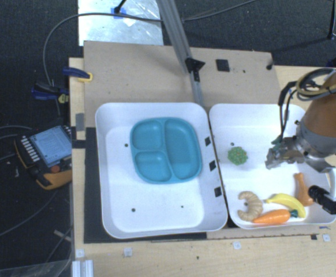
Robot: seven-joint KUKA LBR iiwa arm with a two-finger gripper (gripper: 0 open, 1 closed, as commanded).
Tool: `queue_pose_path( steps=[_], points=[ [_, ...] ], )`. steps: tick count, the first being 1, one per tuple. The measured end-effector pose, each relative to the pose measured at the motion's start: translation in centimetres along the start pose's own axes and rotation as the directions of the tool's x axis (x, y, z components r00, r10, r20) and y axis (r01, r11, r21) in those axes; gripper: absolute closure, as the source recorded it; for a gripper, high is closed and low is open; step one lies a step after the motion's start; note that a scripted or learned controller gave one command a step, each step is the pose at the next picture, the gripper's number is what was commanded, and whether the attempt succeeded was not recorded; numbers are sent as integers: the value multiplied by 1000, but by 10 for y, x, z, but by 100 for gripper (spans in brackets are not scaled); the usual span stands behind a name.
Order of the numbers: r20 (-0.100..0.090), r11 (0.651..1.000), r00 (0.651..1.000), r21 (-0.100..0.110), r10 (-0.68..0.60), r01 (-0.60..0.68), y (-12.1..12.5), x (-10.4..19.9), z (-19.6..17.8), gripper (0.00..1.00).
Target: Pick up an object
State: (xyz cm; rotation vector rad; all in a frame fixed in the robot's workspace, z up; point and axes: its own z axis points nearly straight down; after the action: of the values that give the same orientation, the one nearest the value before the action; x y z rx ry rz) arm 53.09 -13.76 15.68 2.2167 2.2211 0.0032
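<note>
Lying left of jaws [273,158], broccoli [237,155]

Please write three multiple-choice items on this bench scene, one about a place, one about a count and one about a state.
1. Where does the blue three-compartment plastic plate lie?
A. left white bin
B. right white bin
C. on the cardboard

2. How many food items lie in the right white bin?
A. two
B. five
C. eight

3. What do the plate's compartments hold?
A. a banana
B. broccoli
C. nothing

Answers:
1. A, it sits in the left white bin.
2. B: green broccoli floret, tan croissant, orange carrot, yellow banana, orange-brown sausage.
3. C, only bare blue shows.
</note>
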Motion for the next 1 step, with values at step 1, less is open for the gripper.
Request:
queue_pose_path(
  steps=[1],
  points=[
    [1, 1000, 1000, -4, -2, 2, 7, -8, -60, 100]
  ],
)
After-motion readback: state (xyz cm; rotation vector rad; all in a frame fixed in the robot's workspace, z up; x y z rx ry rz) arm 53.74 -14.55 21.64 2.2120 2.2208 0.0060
